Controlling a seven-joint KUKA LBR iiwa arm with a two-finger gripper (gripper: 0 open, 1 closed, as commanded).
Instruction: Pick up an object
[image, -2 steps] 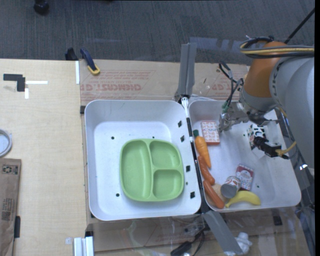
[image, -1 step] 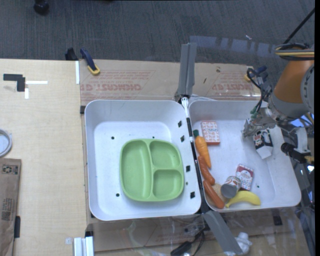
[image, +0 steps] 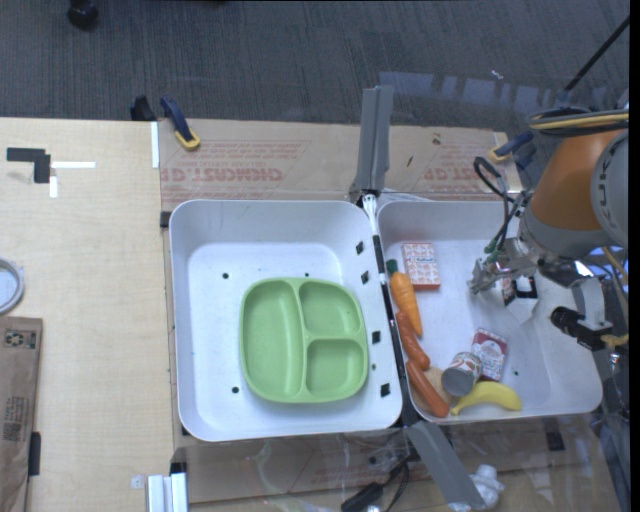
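— Pale wood bench (image: 80, 300), two white bins on it, and the right bin (image: 560, 400) has all the loose stuff. Nearest us, at the lower right of the frame, a banana (image: 490, 399) lies roughly left to right, its stem end toward the small can (image: 460, 379) just beside it.

— And the carrots?

— Two carrots (image: 408, 335) run end to end along that bin's left wall, long axis going from lower frame to upper. A red-and-white packet (image: 489, 353) sits just above the banana, tilted; a small box (image: 421, 266) lies farther back.

— Where's the gripper?

— Gripper (image: 497, 277) hangs over the upper middle of the right bin, holding nothing I can see (whether the fingers are spread or pressed together, I can't tell). The packet lies straight below it in the frame, closest; the box is off to its left. The green plate (image: 304, 341) in the left bin (image: 200, 300) is well apart.
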